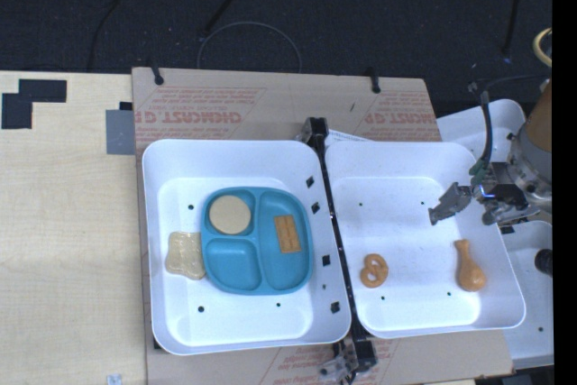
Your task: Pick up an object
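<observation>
- Drumstick (468,267), a tan toy with a bulbous end near the front and a thin neck pointing away, lies in the right bin (406,320) close to its right wall.
- Pretzel (374,270), orange-brown and knotted, sits in the same bin near the left wall, well apart from the drumstick.
- Left bin (171,320) holds a blue tray (257,270) with three compartments; its front compartment has nothing in it.
- Toast (186,254), pale and roughly square, lies on the bin floor touching the tray's left edge.
- A round beige disc (229,215) rests in the tray's far left compartment; what food it stands for is hard to tell.
- A small orange-brown cracker (288,233) lies in the tray's right compartment.
- A black clip strip (326,221) runs between the two bins where their rims meet.
- Gripper (460,199) hangs over the right part of the right bin, beyond the drumstick and apart from it; nothing shows between its fingers. One grey finger (446,205) points left, the rest blurs into dark wrist parts, so I cannot tell whether the fingers are apart or together.
- Arm (532,158) is cut off by the right edge; only a sliver of orange shows.
- Cardboard (270,108) with reversed red print lies under both bins.
</observation>
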